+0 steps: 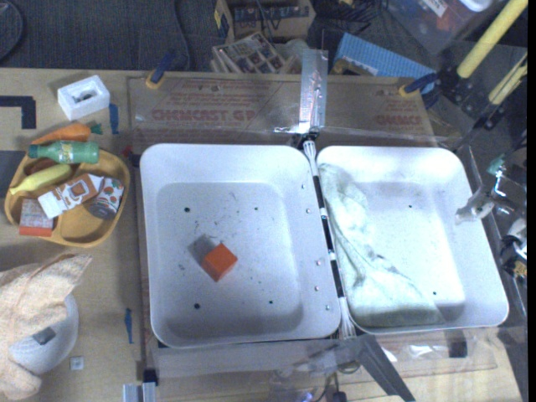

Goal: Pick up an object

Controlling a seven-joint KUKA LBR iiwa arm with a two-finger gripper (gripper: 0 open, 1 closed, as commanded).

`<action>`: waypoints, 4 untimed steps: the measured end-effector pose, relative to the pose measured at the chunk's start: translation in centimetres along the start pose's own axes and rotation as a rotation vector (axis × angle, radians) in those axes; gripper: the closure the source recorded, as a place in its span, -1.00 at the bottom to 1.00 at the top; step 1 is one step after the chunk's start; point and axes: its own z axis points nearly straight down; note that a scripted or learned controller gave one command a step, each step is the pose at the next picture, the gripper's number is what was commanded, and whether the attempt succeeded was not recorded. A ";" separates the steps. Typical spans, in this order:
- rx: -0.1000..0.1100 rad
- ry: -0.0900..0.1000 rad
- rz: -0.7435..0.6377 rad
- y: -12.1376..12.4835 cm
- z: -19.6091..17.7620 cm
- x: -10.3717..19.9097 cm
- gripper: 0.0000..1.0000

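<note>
An orange cube (220, 261) lies in the left white bin (167, 174), a little left of its middle and turned at an angle, with a grey shadow at its upper left. A crumpled white cloth (358, 239) lies along the left side of the right white bin (435, 170), stretching from the back wall toward the front.
A yellow bowl (84, 229) with a green bottle, a banana and small packets stands left of the bins. A peach towel (42, 300) lies at the front left. A small metal piece (476, 205) juts over the right bin's right rim. Cables and boxes crowd the back.
</note>
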 end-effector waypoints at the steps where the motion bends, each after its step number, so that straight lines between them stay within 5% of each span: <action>1: -0.001 0.000 0.025 -2.1 6.1 -1.8 -1.00; 2: 0.000 0.014 -0.291 -2.3 14.1 -0.7 -1.00; 4: -0.006 -0.001 -0.410 8.0 11.3 12.5 -1.00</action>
